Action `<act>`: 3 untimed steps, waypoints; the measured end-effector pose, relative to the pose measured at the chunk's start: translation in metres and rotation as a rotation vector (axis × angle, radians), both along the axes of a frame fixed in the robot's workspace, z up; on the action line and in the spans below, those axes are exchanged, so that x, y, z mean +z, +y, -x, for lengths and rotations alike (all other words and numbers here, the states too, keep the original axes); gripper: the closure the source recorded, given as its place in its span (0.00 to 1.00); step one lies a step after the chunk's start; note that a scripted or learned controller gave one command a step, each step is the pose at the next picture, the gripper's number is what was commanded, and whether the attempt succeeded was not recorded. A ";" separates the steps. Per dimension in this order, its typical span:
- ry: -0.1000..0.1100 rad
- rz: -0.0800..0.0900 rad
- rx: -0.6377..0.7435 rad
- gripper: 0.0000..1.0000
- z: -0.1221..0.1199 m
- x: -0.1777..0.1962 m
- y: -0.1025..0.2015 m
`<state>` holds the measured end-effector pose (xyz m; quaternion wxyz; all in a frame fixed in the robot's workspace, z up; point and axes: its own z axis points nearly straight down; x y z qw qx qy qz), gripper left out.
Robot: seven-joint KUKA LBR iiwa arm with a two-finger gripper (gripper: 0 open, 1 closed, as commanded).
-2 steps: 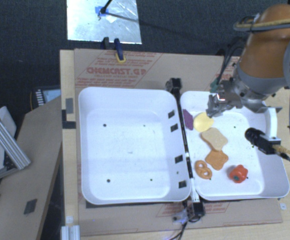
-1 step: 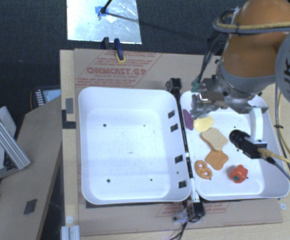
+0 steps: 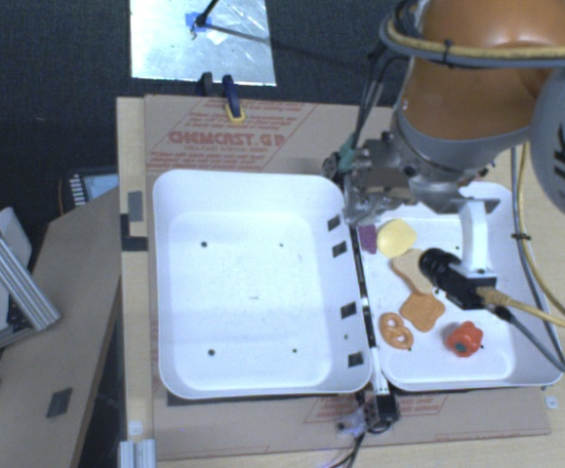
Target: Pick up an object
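My gripper (image 3: pixel 364 206) hangs low over the far left corner of the right bin (image 3: pixel 531 354), under the grey and orange arm. Just below it lie a small purple piece (image 3: pixel 368 238) and a pale yellow round piece (image 3: pixel 396 237). Nearer the front of the same bin sit a tan bread slice (image 3: pixel 407 273), an orange toast-like piece (image 3: pixel 423 310), a pretzel (image 3: pixel 395 331) and a red-orange pepper (image 3: pixel 464 338). The arm's bulk hides the far part of this bin.
The left bin (image 3: pixel 180 291) stands beside the right one, their rims joined by black clips along the middle. Both rest on a cardboard sheet (image 3: pixel 233 135). A shiny foil square (image 3: pixel 202 25) lies behind on the dark floor.
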<state>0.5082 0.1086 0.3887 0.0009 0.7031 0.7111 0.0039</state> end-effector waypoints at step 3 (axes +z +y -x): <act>0.002 0.003 -0.004 1.00 -0.018 0.144 0.079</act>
